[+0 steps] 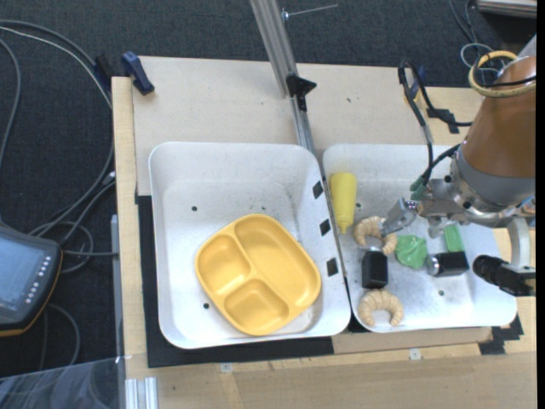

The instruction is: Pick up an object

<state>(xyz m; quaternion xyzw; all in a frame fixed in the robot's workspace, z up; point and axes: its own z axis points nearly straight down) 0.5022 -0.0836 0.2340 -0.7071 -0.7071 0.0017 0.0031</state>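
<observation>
The right bin (477,313) holds several small objects. A yellow bottle-shaped piece (342,198) lies along its left wall. Below it sits a tan croissant (372,230), then a black block (374,269), and a second croissant (381,308) near the front wall. A crumpled green object (411,251) lies in the middle, with a dark cylinder with a silver end (446,264) to its right. My gripper (423,227) hangs low over the bin's middle, just above the green object and right of the upper croissant. The orange-banded wrist (504,118) hides the bin's right part.
The left bin (170,177) holds a yellow divided plate (257,273). A slanted metal post (274,32) runs down to the gap between the bins. Black cables (426,109) trail behind the right bin. A blue clamp (136,71) sits at the bench's far left corner.
</observation>
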